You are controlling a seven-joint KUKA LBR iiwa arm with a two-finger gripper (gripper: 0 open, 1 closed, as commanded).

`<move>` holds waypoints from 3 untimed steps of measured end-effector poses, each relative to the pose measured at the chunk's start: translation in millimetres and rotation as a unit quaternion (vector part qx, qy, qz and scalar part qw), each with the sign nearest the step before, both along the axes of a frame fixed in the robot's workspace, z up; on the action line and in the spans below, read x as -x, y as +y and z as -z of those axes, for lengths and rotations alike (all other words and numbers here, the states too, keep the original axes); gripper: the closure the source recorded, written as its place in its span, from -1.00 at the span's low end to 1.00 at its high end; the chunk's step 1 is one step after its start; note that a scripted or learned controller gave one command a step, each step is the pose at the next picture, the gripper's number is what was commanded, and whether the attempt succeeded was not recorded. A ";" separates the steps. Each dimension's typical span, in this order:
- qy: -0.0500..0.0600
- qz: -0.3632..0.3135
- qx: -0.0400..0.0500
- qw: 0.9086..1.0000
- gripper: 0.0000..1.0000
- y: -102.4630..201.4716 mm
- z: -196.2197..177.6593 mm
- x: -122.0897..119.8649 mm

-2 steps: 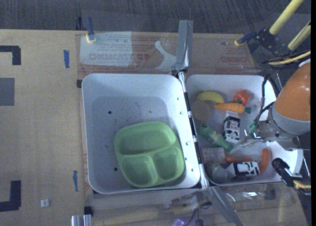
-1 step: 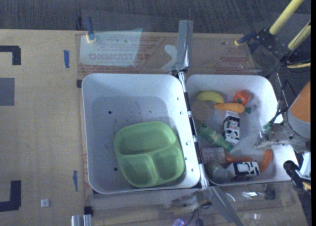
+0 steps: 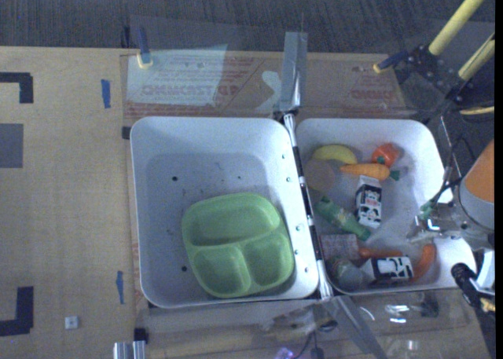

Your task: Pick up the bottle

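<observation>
The bottle [image 3: 340, 218] is green and lies on its side in the right bin [image 3: 424, 136], slanting from upper left to lower right near that bin's left wall. My gripper [image 3: 430, 222] hangs over the right bin's right side, below the arm's orange band [image 3: 481, 181]. It is well to the right of the bottle and apart from it. A black-and-white carton [image 3: 368, 202] lies between the two, touching the bottle's right end.
The right bin also holds a yellow banana [image 3: 333, 153], a carrot [image 3: 365, 169], an orange toy [image 3: 387, 154], a second carton [image 3: 391, 269] and an orange piece [image 3: 425, 259]. A green divided plate [image 3: 236, 244] lies in the left bin [image 3: 157, 192].
</observation>
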State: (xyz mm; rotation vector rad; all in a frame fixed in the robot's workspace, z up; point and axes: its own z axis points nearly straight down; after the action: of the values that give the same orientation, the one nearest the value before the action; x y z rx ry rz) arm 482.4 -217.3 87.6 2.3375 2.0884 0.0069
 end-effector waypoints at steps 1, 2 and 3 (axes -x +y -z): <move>0.000 0.009 -0.001 1.000 1.00 -1.7 0.2 0.1; 0.000 0.002 0.000 1.000 1.00 -1.3 0.0 0.4; 0.000 -0.006 0.000 1.000 1.00 -1.7 0.1 0.2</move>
State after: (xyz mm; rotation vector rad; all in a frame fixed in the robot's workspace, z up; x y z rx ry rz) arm 482.2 -219.0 87.5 2.3244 2.1027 0.0055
